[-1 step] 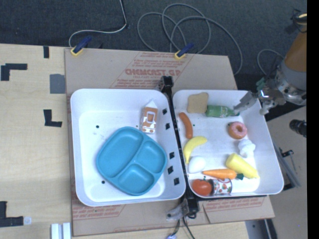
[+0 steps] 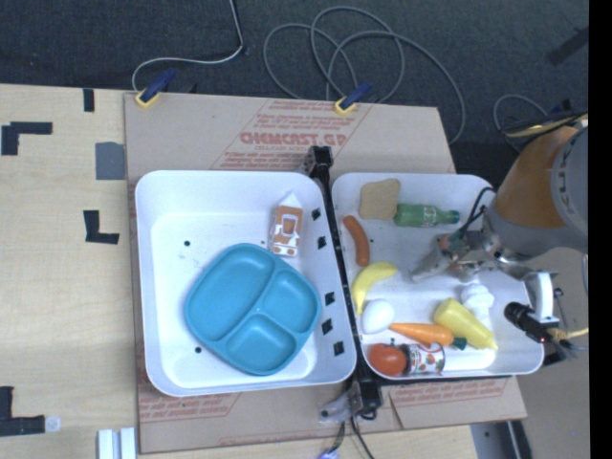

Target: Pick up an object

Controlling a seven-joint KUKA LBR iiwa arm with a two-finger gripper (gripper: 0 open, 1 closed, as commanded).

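Observation:
My gripper (image 2: 427, 266) hangs low over the middle of the right bin (image 2: 417, 301), reaching in from the right below the orange-banded wrist (image 2: 535, 194). It is above bare bin floor, right of a yellow banana (image 2: 371, 280) and below a green bottle (image 2: 421, 216). Around it lie a toast slice (image 2: 380, 198), a red sausage (image 2: 358, 240), a white egg (image 2: 378, 316), a carrot (image 2: 421, 333), a tomato (image 2: 386, 359), a small can (image 2: 428, 358), a yellow pepper (image 2: 465, 323) and a white lump (image 2: 477, 297). I see nothing held in the gripper.
The left bin (image 2: 153, 256) holds a blue divided plate (image 2: 251, 308) and a small orange-and-white carton (image 2: 286, 228) near its right wall. A black divider clip (image 2: 320, 161) sits where the bins meet. Cables (image 2: 344, 46) loop on the dark floor behind the bench.

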